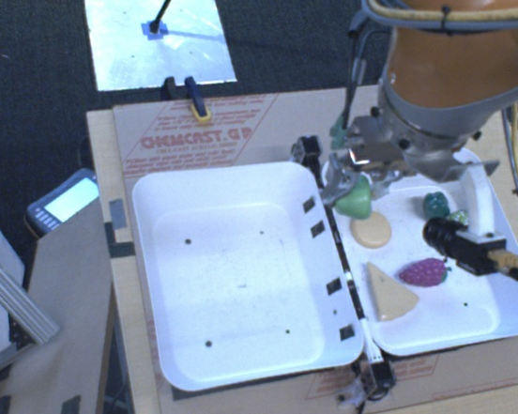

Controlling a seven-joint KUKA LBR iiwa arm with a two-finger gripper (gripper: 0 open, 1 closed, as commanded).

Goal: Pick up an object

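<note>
Red print "CHEMCAST G P" on the cardboard sheet [195, 136] behind the bins, partly legible

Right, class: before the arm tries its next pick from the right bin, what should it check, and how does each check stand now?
1. Objects lie in the right bin: ok; green piece, tan disc, purple berry cluster, tan wedge.
2. Gripper above a target: ok, it sits over the green piece.
3. Finger state: cannot tell.
4. Green piece held: cannot tell.
5. Berry cluster free of neighbours: not ok, it lies against the wedge.
6. Left bin available for a drop: ok.
</note>
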